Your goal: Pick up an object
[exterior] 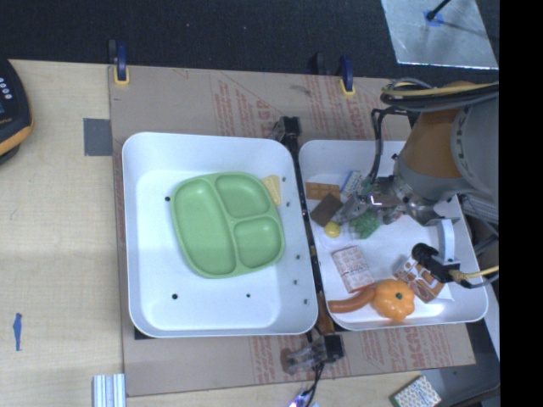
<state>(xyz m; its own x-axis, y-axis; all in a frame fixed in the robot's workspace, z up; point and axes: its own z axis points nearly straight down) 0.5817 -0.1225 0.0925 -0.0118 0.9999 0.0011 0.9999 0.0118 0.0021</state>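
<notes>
The gripper (366, 203) hangs low in the right bin (458, 312), over the green item (366, 224) that lies just toward the near rim beside a yellow piece (332, 228), though whether its fingers are spread I cannot tell.

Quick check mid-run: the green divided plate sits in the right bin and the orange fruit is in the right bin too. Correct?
Not quite. The camera view shows the green divided plate in the left bin, not the right. The orange fruit is indeed in the right bin.
</notes>
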